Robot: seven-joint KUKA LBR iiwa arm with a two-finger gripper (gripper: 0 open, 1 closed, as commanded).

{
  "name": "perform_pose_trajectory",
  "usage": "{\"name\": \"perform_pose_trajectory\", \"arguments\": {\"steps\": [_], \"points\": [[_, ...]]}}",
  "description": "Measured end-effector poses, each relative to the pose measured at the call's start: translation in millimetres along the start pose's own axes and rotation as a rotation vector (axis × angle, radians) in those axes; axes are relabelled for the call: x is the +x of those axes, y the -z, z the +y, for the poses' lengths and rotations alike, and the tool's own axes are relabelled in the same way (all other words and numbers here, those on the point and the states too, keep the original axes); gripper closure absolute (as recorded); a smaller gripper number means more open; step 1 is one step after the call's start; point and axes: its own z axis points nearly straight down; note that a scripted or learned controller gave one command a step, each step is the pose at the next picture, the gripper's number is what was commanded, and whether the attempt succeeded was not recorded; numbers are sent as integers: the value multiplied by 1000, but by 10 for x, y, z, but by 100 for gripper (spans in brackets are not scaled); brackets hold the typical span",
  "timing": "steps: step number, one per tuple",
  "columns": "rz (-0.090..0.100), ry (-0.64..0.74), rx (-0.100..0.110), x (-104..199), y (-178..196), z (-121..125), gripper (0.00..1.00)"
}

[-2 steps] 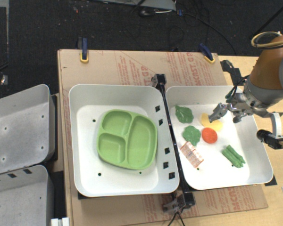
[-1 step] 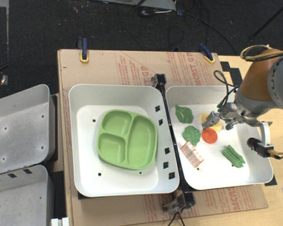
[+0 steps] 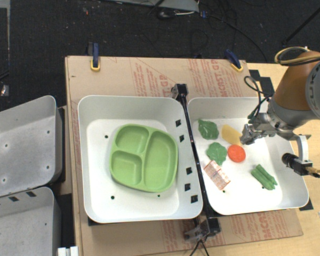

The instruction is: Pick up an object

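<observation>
Hovering low in the right bin [image 3: 293, 196], the pincer [image 3: 249, 135] nears a yellow piece [image 3: 230, 134]; its state cannot be told. Next, it likely needs a descent onto that piece.

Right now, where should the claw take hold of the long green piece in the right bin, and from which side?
Grip the green piece across its narrow middle, coming straight from above. It lies flat, diagonal and apart from the others, so the sides look free.
</observation>
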Motion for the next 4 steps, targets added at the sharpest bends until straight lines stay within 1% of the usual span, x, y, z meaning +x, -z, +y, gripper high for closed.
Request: {"name": "perform_pose_trajectory", "arguments": {"steps": [1,2,3,4], "points": [[-1,4,-5,93,527,70,100],[0,4,-3,92,940,83,100],[3,8,2,550,923,113,100],[4,8,3,1120,961,-2,100]]}}
